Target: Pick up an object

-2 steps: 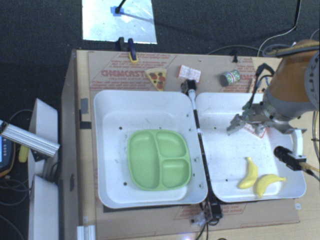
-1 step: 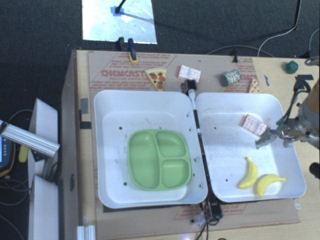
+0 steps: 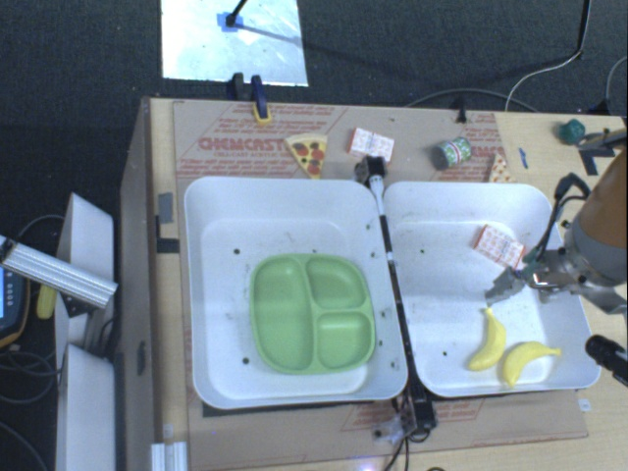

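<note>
Nearest you, in the right bin (image 3: 432,214), two bananas (image 3: 488,340) (image 3: 527,359) lie side by side just below the gripper (image 3: 510,285). The left banana stands almost on end, its top close under the fingertips but not touching them; the right banana curves off to the gripper's lower right, toward the bin's near corner. You can see the gripper low over the bin floor, reaching in from the right with the arm (image 3: 601,226) behind it; whether its fingers are apart or together you cannot tell from here, and nothing shows between them.

Just above the gripper, a little to its left, a packet (image 3: 499,245) with red print lies flat on the bin floor, near but apart from the fingers.

Well to the gripper's left, past the divider, the left bin (image 3: 221,214) holds a green tray (image 3: 314,313) with three compartments.

Farther back, beyond both bins on the bench (image 3: 412,126), you'll find a can (image 3: 453,152) up and left of the gripper, a second packet (image 3: 371,144) farther left, and a pizza slice (image 3: 308,153) beyond that
</note>
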`<state>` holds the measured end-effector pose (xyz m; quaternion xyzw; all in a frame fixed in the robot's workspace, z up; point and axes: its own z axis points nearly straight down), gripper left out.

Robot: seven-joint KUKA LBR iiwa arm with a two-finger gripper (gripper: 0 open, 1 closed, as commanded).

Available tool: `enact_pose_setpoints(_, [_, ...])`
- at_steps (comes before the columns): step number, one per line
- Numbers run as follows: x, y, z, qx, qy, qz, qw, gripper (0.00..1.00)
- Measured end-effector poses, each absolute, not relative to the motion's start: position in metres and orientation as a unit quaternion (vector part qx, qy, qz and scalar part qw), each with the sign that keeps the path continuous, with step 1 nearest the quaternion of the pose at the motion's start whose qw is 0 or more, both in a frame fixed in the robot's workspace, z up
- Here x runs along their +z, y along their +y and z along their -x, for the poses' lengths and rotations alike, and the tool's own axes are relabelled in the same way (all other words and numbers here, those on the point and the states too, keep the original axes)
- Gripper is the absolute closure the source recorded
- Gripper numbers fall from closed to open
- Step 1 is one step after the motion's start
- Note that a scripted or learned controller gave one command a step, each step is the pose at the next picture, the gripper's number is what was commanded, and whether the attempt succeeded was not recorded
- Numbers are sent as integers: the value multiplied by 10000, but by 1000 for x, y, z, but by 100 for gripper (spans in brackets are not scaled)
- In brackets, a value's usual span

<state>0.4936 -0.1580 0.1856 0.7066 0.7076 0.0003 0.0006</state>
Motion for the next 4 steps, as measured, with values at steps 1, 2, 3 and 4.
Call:
enact_pose_setpoints(1, [171, -152, -487, 5, 7075, -7068, 7, 0])
enact_pose_setpoints(2, [134, -167, -486, 1, 7074, -7068, 2, 0])
enact_pose_setpoints(3, [124, -161, -487, 3, 7074, -7068, 0, 0])
enact_pose_setpoints(4, [207, -101, -488, 13, 7084, -7058, 14, 0])
